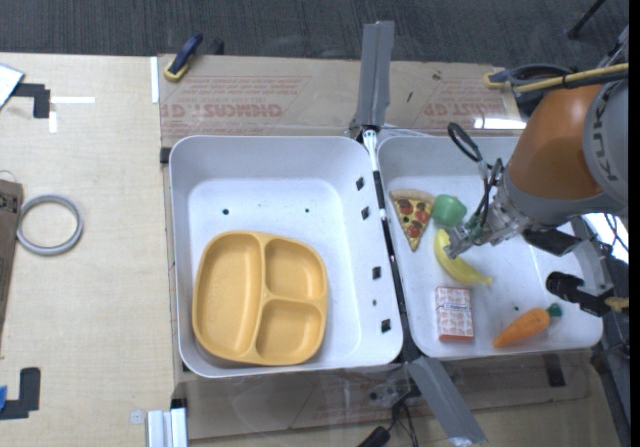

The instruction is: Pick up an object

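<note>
In the right bin (560, 335) lie a pizza slice (411, 214), a green ball (449, 209), a yellow banana (458, 263), a small red-and-white box (455, 314) and an orange carrot (523, 327). My gripper (462, 240) hangs low over the upper end of the banana, just below the green ball. Its fingers are small and dark against the banana, so I cannot make out how they stand. Nothing is lifted off the bin floor.
The left bin (250, 165) holds a yellow three-compartment plate (262, 296). A grey divider bar (376, 75) runs between the bins. A tape roll (46, 224) lies on the bench at far left. The arm's orange band (565, 145) covers the right bin's far right corner.
</note>
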Motion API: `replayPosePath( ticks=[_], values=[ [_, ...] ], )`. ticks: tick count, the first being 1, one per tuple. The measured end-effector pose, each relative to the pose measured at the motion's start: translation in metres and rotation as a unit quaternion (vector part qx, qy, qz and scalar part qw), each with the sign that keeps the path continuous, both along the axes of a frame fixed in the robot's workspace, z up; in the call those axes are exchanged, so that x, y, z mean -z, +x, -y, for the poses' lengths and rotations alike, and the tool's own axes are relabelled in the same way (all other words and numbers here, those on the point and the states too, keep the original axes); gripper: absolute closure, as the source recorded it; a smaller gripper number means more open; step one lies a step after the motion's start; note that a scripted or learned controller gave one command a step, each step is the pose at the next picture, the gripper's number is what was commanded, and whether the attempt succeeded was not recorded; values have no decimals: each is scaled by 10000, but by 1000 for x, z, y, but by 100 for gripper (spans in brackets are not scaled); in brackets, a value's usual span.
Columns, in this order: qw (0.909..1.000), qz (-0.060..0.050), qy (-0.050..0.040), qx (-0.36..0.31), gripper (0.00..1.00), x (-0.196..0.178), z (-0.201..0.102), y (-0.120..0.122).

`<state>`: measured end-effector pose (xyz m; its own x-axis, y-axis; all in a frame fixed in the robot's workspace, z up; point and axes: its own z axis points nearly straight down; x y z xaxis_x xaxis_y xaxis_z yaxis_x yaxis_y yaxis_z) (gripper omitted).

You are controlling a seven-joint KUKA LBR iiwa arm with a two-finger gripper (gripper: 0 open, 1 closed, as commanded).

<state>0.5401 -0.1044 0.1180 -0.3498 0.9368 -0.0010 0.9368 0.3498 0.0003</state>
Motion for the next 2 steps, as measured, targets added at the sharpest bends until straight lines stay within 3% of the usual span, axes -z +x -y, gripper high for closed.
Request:
replayPosePath(
  ticks=[1,2],
  values=[
    [10000,-1,-1,-4,0,0,0,0],
    [10000,5,-3,19,100,-9,1,0]
  ],
)
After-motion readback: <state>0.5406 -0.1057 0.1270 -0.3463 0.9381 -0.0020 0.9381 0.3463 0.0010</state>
